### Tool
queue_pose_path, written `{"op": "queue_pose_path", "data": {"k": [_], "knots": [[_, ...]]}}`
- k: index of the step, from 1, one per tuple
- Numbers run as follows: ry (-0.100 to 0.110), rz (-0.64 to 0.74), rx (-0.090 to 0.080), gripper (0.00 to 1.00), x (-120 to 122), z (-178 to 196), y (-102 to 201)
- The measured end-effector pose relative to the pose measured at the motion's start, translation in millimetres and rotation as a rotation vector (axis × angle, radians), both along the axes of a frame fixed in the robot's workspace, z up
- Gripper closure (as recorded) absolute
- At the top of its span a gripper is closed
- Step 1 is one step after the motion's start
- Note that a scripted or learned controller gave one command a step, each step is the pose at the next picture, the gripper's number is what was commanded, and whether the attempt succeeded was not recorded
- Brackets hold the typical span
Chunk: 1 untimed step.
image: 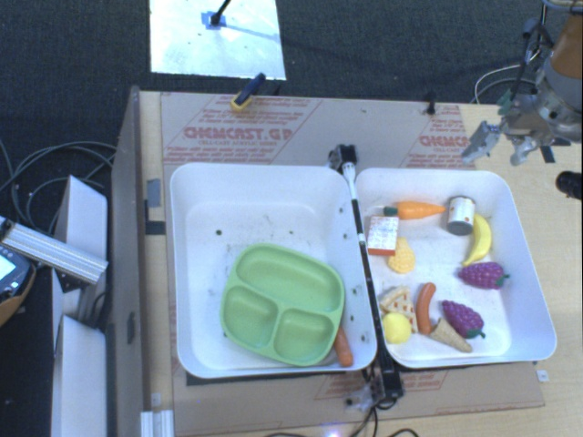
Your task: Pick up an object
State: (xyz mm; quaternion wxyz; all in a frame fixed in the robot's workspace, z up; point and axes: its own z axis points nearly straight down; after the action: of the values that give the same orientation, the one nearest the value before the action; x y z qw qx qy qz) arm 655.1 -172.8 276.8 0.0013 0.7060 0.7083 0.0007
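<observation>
Gripper (504, 144) hangs above the bench past the right bin's (524, 267) far right corner, fingers spread, nothing between them. No pick started by my read. Candidates all sit in that bin: carrot (419, 210) and can (460, 215) nearest the tool, banana (480, 239) just beside the can, two grape bunches (483, 275), sausage (424, 305), cone (449, 334), lemon (397, 327) nearer the front. Left bin (191, 244) carries a green divided plate (282, 304), with another sausage (342, 349) wedged at its edge. Can looks the easiest reach.
</observation>
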Motion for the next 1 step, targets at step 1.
{"op": "queue_pose_path", "data": {"k": [1], "knots": [[0.005,-0.002,0.002,0.00,-10.8,-138.6,-28.3]]}}
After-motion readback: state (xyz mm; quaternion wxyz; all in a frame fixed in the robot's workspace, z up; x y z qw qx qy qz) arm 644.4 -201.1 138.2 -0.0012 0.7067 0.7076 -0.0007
